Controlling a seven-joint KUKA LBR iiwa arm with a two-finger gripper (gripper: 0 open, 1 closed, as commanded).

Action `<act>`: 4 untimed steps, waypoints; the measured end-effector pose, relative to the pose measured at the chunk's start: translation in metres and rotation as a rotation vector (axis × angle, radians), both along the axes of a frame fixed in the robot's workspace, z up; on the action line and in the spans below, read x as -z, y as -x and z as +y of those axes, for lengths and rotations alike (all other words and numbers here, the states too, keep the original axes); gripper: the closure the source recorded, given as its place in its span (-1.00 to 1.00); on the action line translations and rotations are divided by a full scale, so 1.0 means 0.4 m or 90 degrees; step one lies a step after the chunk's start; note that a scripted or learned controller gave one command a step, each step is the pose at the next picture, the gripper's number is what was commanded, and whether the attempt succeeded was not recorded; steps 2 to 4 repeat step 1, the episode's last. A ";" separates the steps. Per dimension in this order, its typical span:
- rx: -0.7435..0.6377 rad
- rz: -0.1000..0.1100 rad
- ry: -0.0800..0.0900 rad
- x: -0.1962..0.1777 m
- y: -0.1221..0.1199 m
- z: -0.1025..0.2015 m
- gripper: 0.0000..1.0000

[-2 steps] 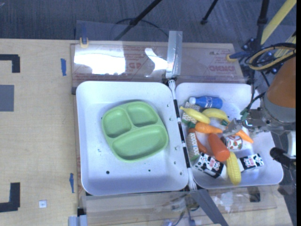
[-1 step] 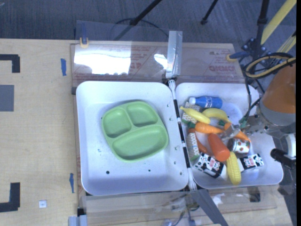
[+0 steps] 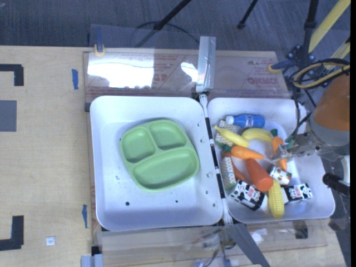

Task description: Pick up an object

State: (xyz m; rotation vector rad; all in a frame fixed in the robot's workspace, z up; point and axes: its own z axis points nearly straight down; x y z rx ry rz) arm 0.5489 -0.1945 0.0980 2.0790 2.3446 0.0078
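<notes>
A: Where's the gripper (image 3: 285, 149) right now?

B: Low over the right bin (image 3: 320, 204), reaching in from the right side, its tip down among the toys.

A: What's closest to it?

B: An orange carrot (image 3: 247, 153) lies just to the left of the jaws, long axis running roughly left-right, pointing toward them. A red-orange bottle (image 3: 259, 174) sits just below-left, slanted down to the right. A yellow corn cob (image 3: 276, 198) lies farther below, nearly upright in the picture. A banana (image 3: 257, 134) is above-left, and a blue bottle (image 3: 246, 120) beyond that.

A: Jaws spread or closed? Holding anything?

B: I can't tell. The tip is small and lost in the clutter; something orange shows right at it, but whether that's gripped or merely beside it isn't clear.

A: And the left bin (image 3: 105, 166)?

B: Well away to the left, with a green divided plate (image 3: 160, 154).

A: So the next move?

B: I'd guess a grasp on whatever sits directly under the tip, likely the small orange piece.
</notes>
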 end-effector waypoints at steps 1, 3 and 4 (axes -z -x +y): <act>0.089 0.006 -0.001 -0.299 0.047 0.159 1.00; 0.089 0.006 -0.001 -0.299 0.047 0.159 1.00; 0.089 0.006 -0.001 -0.299 0.047 0.159 1.00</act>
